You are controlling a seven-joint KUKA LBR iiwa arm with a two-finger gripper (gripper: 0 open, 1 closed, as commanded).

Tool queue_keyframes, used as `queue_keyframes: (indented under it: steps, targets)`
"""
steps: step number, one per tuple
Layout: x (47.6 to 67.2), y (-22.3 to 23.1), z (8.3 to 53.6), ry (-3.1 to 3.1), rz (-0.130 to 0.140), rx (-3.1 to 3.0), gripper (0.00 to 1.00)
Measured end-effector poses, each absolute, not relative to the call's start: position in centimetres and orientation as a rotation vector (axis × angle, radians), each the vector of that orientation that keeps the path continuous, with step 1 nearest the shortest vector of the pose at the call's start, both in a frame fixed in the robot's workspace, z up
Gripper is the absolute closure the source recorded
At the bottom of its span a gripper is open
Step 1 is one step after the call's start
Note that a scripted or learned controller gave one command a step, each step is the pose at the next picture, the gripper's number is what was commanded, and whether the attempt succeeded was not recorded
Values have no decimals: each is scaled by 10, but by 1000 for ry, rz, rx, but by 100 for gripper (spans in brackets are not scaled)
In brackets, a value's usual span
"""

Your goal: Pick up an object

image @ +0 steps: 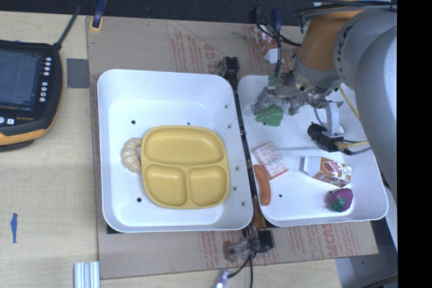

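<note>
1. Camera view: the gripper (pixel 275 103) hangs over the far left part of the right bin (pixel 364 214). How far it is open cannot be told, and nothing can be seen in its hold.
2. 1 green object (pixel 271 118) lies in that bin directly under the gripper's tip. Whether the 2 touch cannot be told.
3. The right bin holds 5 loose things in all. Besides the green object there are:
   - 1 small red-and-white packet (pixel 270 160) near the bin's left wall;
   - 1 orange stick-shaped item (pixel 262 184) just beside the packet, along the left wall;
   - 1 white carton with orange and brown print (pixel 328 170) toward the right;
   - 1 purple item with a green tip (pixel 340 199) near the front right corner, close to the carton.
4. The left bin (pixel 115 94) holds 2 things: 1 yellow tray with 3 compartments (pixel 183 166), and 1 beige ridged item (pixel 131 154) touching the tray's left edge.
5. Both bins, 2 in number, sit side by side on 1 sheet of cardboard (pixel 169 40).
6. 1 teach pendant with an orange rim (pixel 23 91) lies on the bench well left of the bins.
</note>
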State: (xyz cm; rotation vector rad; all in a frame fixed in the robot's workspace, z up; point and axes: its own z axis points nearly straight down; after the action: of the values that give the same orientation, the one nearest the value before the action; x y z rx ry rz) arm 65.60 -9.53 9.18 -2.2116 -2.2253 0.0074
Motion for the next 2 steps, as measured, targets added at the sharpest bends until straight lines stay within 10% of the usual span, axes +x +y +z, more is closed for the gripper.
queue_keyframes:
  steps: [2]
  targets:
    - [656, -97, 92, -2223, 6, -2214, 0]
